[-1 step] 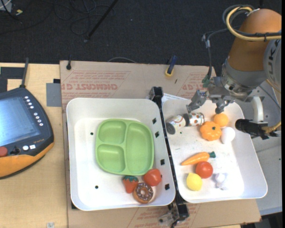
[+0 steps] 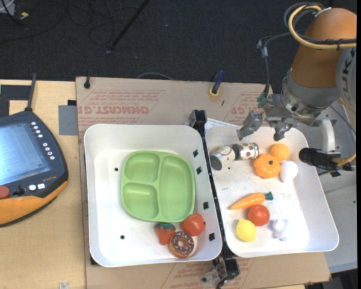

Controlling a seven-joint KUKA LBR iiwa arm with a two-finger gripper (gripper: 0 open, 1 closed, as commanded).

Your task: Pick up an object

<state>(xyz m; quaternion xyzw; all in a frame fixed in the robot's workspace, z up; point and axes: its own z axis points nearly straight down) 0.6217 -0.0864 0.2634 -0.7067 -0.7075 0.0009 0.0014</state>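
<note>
My gripper hangs over the back edge of the right bin, fingers spread open with nothing between them. Just below it lie a small toy bottle, an orange pumpkin, an orange and a white egg. Nearer the front of that bin are a carrot, a red tomato, a lemon and a pale garlic piece.
The left bin holds a green divided plate, a strawberry, a second tomato and a donut. A teach pendant lies on the bench at far left. A black bracket sits between the bins.
</note>
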